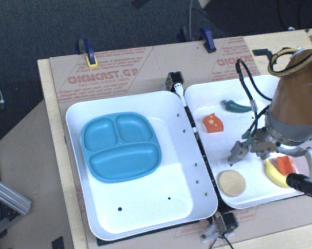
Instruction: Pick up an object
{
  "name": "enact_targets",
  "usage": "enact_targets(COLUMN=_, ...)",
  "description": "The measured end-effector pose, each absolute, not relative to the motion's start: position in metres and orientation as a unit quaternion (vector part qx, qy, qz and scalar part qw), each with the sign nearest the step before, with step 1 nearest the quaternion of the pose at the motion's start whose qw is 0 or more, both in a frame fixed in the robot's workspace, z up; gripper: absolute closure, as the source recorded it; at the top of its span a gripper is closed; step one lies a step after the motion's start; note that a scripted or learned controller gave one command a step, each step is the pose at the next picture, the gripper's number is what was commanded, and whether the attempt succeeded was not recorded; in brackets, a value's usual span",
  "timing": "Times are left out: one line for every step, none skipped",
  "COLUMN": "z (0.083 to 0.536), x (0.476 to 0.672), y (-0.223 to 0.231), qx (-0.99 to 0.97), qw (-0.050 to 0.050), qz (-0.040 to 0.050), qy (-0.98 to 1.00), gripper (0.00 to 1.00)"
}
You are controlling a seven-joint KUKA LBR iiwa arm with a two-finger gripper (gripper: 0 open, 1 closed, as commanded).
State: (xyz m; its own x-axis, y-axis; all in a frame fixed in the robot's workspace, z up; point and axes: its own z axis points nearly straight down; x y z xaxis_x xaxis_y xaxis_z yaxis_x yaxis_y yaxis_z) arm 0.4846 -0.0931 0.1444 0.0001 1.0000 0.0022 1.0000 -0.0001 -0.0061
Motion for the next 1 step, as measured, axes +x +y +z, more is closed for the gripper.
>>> enact_targets(z=0.0927, x=0.4843, y=-0.0926, qx=-0.707, qw=0.002, qz=0.0005, qy=-0.707, gripper=0.0)
